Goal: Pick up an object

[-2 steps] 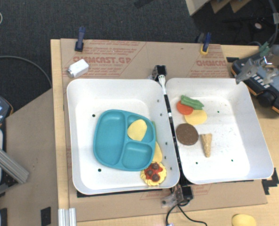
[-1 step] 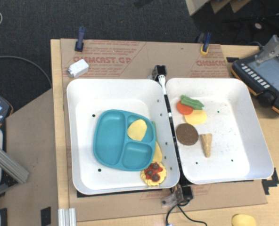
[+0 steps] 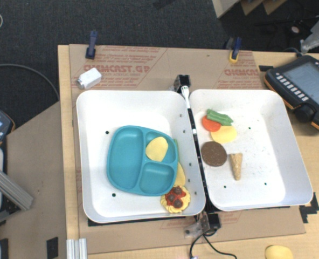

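Note:
The left bin [image 3: 95,117] holds a blue divided tray [image 3: 130,163] with a yellow oval piece [image 3: 157,148] in its upper right compartment. A small pizza toy with red topping [image 3: 175,198] lies at the tray's lower right corner, and a yellow piece [image 3: 180,172] peeks from under the tray's right side. In the right bin [image 3: 267,123] lie a green bean piece [image 3: 219,116], a red-orange tomato piece [image 3: 211,124], a yellow round piece [image 3: 224,134], a brown cookie disc [image 3: 214,154] and a tan cone [image 3: 236,165].
A white block [image 3: 89,78] lies on the cardboard behind the left bin. Blue [image 3: 91,43] and yellow [image 3: 235,49] clamps hold the board's back edge. A black teach pendant [image 3: 302,85] rests at the right. A yellow object [image 3: 278,252] sits at the bottom right.

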Controlling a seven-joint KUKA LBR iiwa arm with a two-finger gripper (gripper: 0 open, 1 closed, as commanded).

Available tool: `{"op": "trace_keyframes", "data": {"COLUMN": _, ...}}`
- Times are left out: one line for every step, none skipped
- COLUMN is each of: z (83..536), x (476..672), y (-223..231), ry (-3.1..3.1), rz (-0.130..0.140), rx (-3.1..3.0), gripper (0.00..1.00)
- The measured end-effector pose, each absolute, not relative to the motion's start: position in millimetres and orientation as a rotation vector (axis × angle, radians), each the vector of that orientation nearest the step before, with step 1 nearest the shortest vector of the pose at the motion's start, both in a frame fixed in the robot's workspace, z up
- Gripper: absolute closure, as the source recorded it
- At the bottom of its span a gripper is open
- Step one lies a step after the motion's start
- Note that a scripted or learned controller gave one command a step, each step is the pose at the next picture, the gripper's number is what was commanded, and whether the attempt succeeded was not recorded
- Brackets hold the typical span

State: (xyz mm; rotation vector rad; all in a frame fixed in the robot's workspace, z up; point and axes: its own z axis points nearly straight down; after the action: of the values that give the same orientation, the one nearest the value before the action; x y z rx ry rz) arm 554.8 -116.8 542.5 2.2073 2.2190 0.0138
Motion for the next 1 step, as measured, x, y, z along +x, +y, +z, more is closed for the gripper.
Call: {"op": "trace_keyframes", "data": {"z": 547.0, "x": 555.5, "y": -119.3, "ry": 2.217, "rz": 0.004, "rx": 2.215, "gripper": 1.00}}
